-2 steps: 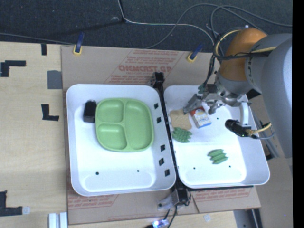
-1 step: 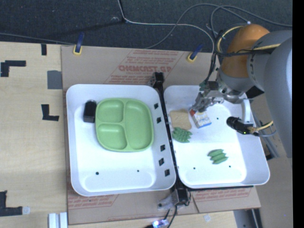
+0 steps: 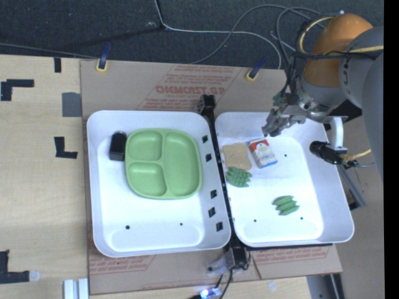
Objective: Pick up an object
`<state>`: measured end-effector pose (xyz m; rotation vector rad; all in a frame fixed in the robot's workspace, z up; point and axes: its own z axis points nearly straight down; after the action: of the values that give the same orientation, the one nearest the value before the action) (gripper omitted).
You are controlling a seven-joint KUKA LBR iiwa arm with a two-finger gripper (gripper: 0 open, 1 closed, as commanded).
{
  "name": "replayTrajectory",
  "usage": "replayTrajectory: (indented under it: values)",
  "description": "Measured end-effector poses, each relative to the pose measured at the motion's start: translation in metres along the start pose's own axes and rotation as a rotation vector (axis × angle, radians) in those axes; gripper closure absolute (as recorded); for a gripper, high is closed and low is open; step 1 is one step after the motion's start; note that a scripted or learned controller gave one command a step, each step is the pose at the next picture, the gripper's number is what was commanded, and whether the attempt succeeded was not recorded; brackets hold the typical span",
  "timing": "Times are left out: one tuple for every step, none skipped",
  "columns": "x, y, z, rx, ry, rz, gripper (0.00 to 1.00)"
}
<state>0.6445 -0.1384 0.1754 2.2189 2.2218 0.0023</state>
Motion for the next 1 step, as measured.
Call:
replayTrajectory:
  values:
    - [0.0067,-0.0019,-0.045,-0.002,0.0,-0.001,1.0]
